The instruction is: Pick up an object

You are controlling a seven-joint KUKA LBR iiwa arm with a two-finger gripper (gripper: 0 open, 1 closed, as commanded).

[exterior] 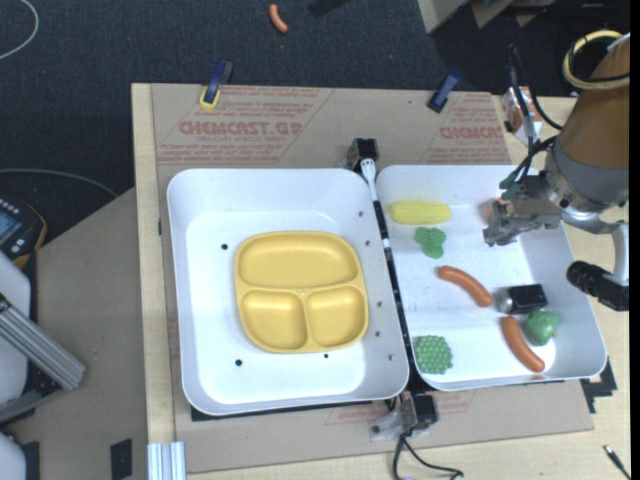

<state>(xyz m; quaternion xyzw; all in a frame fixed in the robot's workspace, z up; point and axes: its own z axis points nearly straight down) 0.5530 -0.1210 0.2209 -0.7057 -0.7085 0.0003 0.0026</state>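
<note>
Two shallow white bins sit side by side on the bench, and the right bin (590, 353) holds all the loose food pieces. Nearest the lower edge of the frame, a bumpy round green piece (432, 352) lies at the bin's lower left, and an orange-red sausage (523, 343) lies at an angle at the lower right, touching a smooth green pepper-like piece (543, 325). Just above those, a small black block (525, 296) rests beside the end of a second sausage (465, 285), glossy and slightly curved, near the bin's middle. Higher in the frame, a small dark green broccoli-like piece (431, 240) lies just below a yellow corn cob (420, 211), which lies sideways. The left bin (200, 218) holds a yellow tray (300, 290) with three compartments. At the upper right of the right bin, the gripper (505, 223) hangs over bare white floor, right of the corn; whether its fingers are spread or closed cannot be told, and nothing is seen between them
</note>
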